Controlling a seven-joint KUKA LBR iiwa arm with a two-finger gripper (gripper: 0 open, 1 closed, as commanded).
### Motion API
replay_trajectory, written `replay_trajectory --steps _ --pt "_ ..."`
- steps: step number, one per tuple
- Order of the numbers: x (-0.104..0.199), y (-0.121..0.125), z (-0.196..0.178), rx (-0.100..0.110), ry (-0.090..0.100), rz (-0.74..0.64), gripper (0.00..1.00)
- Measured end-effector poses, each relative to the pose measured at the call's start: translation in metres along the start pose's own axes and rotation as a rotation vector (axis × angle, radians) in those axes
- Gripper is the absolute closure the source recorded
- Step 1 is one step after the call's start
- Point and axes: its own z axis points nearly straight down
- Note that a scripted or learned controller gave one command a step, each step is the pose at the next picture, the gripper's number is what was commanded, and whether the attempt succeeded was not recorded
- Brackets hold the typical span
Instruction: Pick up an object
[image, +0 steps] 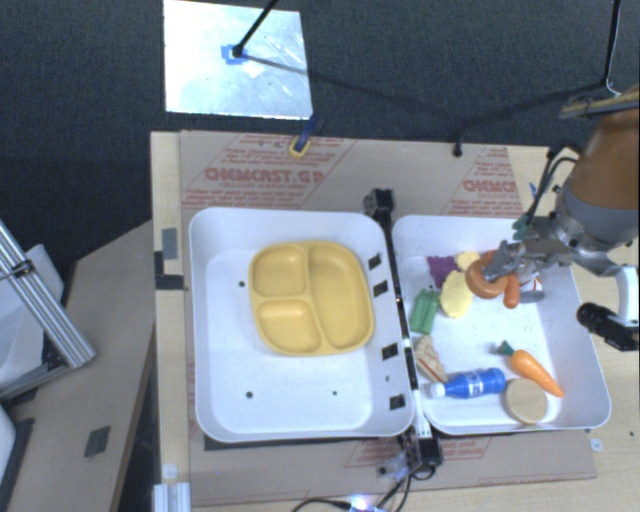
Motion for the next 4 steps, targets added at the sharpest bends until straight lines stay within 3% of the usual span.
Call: replay_trajectory --steps 1,2,3,4 --pt "0.057 -0.001 0.01 0.002 0.0 0.001 1.0" --pt "0.111 0.007 -0.003 0.001 0.001 0.0 1.0" --pt "0.149 0.006 0.003 0.003 0.0 0.002 1.0" --pt "0.139 0.009 -0.004 0.002 -0.001 0.009 1.0"
